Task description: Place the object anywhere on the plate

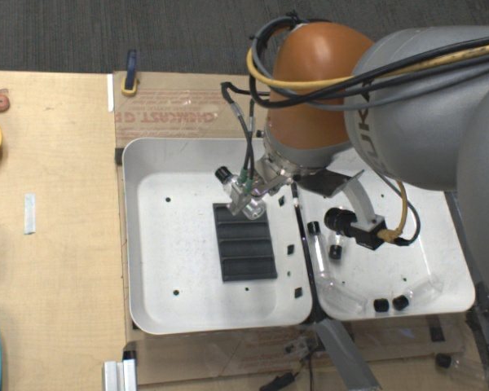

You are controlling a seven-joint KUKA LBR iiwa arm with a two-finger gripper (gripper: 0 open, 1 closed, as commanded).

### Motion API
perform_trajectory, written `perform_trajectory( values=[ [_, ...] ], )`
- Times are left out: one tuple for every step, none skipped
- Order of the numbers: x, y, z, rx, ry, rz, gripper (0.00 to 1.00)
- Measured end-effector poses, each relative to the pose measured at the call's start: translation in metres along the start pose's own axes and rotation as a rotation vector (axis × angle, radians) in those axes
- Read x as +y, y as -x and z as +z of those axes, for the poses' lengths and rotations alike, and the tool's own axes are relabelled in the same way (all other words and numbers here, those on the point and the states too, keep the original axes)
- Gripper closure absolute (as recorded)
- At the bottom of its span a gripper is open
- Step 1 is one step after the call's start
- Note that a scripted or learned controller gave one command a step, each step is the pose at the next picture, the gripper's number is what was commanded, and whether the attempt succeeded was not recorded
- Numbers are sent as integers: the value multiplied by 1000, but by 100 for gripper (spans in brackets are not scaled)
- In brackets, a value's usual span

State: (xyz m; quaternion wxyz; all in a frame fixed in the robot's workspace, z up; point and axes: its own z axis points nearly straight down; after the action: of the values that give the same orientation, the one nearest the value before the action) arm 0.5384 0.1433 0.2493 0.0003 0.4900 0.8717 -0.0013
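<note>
A black ribbed rectangular slab (247, 251) lies flat in the middle of the left bin (159, 243). My gripper (246, 199) hangs over the slab's far edge, reaching down from the orange-banded wrist (314, 80); its tip is small and metallic here. In the right bin (440, 287) a clear, see-through plate-like piece (363, 287) rests near the front. Just behind it lies a black tool with a yellow end (360, 228). I cannot see anything held at the gripper.
Small black pieces (389, 303) sit at the right bin's front, and another (335, 252) lies mid-bin. A clear tube (314, 247) lies along the divider between the bins. The big grey arm covers the right bin's far side. The wooden bench (49, 218) spreads to the left.
</note>
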Motion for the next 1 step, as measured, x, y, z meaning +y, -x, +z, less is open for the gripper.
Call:
perform_trajectory(
  values=[
    [-8, 34, 95, 2, -2, -99, 100]
  ],
)
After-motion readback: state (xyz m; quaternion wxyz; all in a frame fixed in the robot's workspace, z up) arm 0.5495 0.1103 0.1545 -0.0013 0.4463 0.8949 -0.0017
